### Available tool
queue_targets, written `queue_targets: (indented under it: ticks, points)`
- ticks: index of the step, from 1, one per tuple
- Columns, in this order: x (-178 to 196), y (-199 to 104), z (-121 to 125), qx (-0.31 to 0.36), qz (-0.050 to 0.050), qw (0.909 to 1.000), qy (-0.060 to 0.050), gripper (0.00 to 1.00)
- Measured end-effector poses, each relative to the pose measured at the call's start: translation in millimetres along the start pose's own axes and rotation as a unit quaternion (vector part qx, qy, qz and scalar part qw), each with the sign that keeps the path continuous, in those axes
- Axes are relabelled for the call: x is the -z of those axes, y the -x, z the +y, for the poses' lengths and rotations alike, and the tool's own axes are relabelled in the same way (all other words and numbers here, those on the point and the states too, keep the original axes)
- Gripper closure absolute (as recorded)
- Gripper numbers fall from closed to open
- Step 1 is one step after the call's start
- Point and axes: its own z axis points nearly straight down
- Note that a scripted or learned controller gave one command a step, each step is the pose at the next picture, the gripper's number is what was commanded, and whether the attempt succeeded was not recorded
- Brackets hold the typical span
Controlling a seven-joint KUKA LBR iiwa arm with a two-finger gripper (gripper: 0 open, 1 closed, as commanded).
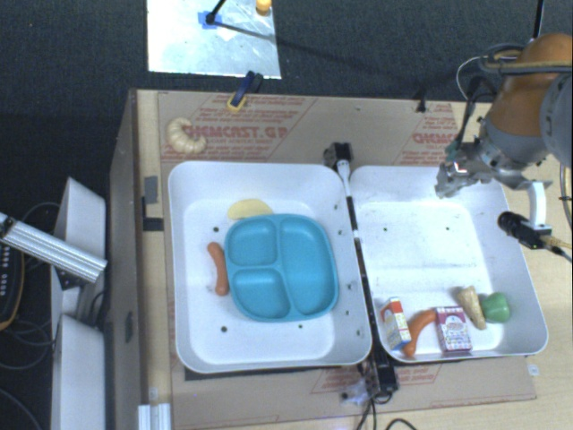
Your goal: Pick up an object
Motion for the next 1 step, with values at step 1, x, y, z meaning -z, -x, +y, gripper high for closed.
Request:
queue_targets:
  ticks: [1]
  points:
    - [11.1, 0.3, 1.3, 0.001, -0.001, 1.0000, 0.002, 1.00]
